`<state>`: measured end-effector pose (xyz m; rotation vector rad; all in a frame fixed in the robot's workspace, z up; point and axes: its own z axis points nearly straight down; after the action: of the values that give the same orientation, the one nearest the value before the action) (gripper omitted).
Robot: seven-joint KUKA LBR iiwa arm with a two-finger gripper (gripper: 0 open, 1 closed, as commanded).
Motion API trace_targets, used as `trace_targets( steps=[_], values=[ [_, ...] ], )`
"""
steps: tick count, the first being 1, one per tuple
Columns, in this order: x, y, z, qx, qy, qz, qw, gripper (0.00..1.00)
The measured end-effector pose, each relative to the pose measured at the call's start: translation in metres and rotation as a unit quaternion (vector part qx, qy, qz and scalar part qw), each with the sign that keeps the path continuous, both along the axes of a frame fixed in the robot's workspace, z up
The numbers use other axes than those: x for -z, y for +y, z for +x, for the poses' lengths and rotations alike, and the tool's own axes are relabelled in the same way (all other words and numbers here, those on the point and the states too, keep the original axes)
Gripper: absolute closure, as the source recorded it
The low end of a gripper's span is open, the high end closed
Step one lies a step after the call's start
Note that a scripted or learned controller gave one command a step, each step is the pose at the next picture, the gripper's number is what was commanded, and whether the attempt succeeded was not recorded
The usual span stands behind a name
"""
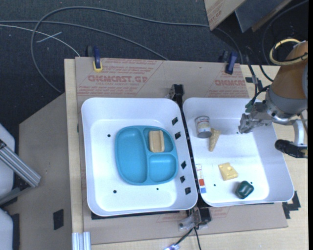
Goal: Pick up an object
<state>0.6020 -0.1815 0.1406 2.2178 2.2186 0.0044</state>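
Note:
The right bin (274,161) holds a small grey can (202,126), a tan cone-shaped piece (214,140), a yellow cheese-like wedge (227,171) and a dark green round object (244,189). A thin white card with red and blue marks (201,178) lies by its left wall. My gripper (246,124) hangs over the bin's upper right part, to the right of the can and apart from it. Nothing shows between its fingers. In the left bin (98,161) a blue divided plate (145,155) carries a tan bread-like block (156,141).
Black clips (184,164) line the seam between the two bins. The grey arm with its orange band (289,80) comes in from the right over the bench. Cables run across the dark floor behind, and a cardboard box (222,10) sits at the top.

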Motion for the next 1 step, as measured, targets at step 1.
trace_targets(
  steps=[1],
  values=[
    [-0.0520,0.0002,-0.0085,0.000,0.000,-0.0002,1.0000,1.00]
  ],
)
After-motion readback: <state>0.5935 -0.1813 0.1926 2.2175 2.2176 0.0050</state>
